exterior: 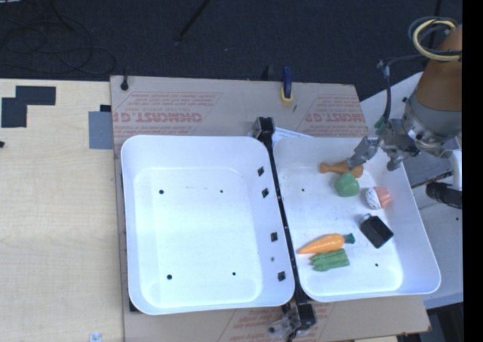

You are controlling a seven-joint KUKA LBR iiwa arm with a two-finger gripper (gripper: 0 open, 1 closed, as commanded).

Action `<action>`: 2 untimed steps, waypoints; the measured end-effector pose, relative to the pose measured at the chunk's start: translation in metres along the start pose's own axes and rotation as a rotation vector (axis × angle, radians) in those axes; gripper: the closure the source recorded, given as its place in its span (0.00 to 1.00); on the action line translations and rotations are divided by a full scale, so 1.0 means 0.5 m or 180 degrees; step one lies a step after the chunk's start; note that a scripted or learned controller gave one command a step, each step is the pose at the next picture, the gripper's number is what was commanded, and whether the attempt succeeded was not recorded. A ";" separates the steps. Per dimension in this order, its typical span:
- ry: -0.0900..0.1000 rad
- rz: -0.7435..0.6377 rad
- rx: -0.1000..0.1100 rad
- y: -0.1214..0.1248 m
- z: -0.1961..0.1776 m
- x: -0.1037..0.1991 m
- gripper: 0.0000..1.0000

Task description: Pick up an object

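Lying beside hand (pixel 375 153): orange toy (pixel 334 169)

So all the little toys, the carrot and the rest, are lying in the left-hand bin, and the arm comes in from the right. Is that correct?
Not quite. The camera view shows the carrot and the other toys lying in the right bin, not the left one. The arm does come in from the right.

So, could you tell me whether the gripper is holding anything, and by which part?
Nothing is visibly held: the gripper hovers just above the orange drumstick-shaped toy in the right bin.
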State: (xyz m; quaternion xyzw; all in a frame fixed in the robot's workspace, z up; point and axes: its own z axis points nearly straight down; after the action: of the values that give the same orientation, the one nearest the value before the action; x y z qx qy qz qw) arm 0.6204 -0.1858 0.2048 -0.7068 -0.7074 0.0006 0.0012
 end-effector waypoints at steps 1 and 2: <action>0.0001 -0.0002 0.0007 0.021 0.208 0.062 0.00; -0.0003 -0.0001 -0.0003 0.048 0.236 0.026 0.00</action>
State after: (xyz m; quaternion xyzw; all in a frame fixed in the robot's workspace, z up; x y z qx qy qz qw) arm 0.6443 -0.1725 0.0867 -0.7067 -0.7075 0.0006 0.0005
